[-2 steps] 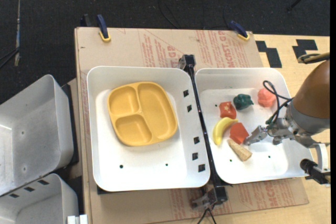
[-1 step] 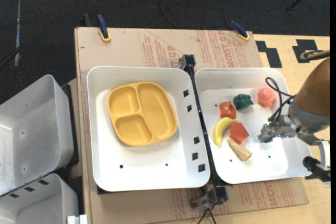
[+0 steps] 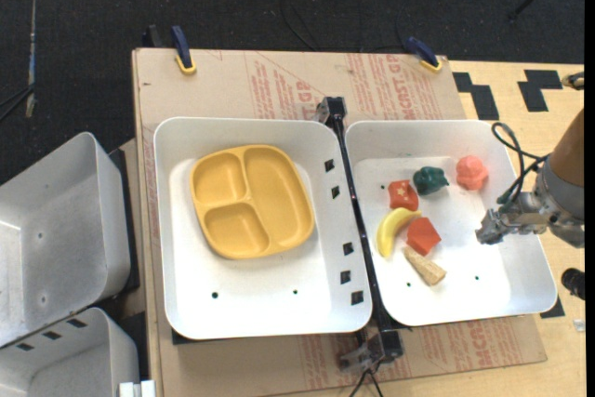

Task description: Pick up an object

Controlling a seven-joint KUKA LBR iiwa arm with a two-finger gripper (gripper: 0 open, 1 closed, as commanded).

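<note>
The gripper [image 3: 490, 231] sits low at the right bin's [image 3: 521, 293] right side; whether its fingers are apart or together, I cannot tell. The red block [image 3: 422, 235] lies nearest, straight out from the fingers, touching the banana [image 3: 391, 231] — come down vertically, squeezing across its free sides; bare floor between fingers and block allows approach, while the bin's wall stays close behind.

The arm comes in from the right edge of the view, its grey wrist bent leftward with dark cables looping above it. The gripper [image 3: 490, 231] points left and slightly down at about mid-height of the view; its fingertips are too small to make out.
</note>
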